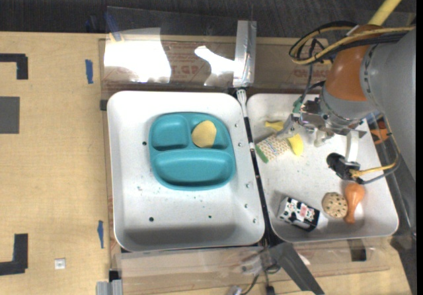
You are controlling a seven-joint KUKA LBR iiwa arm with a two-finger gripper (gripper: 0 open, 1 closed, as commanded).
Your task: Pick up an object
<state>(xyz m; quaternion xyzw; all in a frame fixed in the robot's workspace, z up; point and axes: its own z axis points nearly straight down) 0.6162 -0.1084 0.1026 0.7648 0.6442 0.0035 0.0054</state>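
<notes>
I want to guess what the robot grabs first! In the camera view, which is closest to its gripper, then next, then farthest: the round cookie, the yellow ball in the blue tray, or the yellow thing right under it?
1. Yellow thing, just below the gripper, right bin.
2. Round cookie, near that bin's front.
3. Yellow ball, in the blue tray, left bin.

Cardboard wall [192,62]: we see dark red print on the far wall behind the left bin, but glare from the plastic sheet covers it and we cannot read a word.
Black packet [299,213]: we see white and red markings on it, near in the right bin, too small to read.
</notes>
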